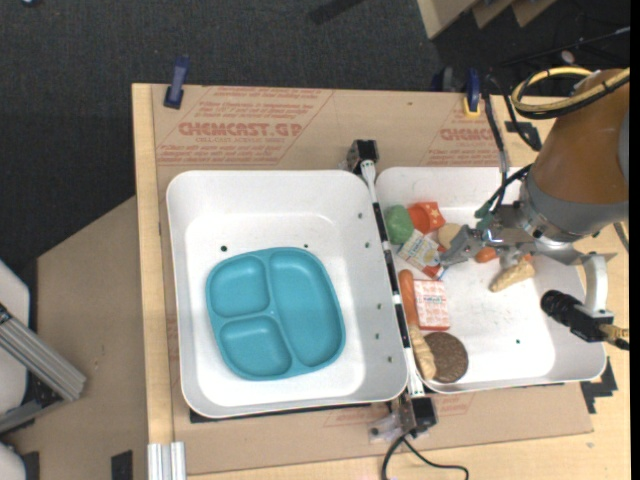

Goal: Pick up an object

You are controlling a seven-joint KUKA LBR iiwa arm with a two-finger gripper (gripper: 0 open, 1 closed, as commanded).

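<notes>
- Dark carpet surrounds a cardboard-covered surface (250, 118) that carries two shallow white bins side by side.
- Left bin (190, 228) holds a teal divided plate (275, 311); the right bin (520, 358) holds a cluster of small things along its left wall.
- That cluster runs from a green piece (399, 222) and an orange piece (428, 215) at the far end, past a pink-and-white packet (432, 304), to a brown round cookie (446, 356) at the near end.
- Gripper (462, 247) hangs low over the right bin, its fingers (450, 252) pointing left toward the cluster; I cannot tell whether they are spread or closed, and nothing is clearly seen between them.
- Nearest candidates lie just left of and below the tips: the packet, its long axis running along the bin wall.
- A tan wedge (512, 275) lies just behind the tips, on the arm's side.
</notes>
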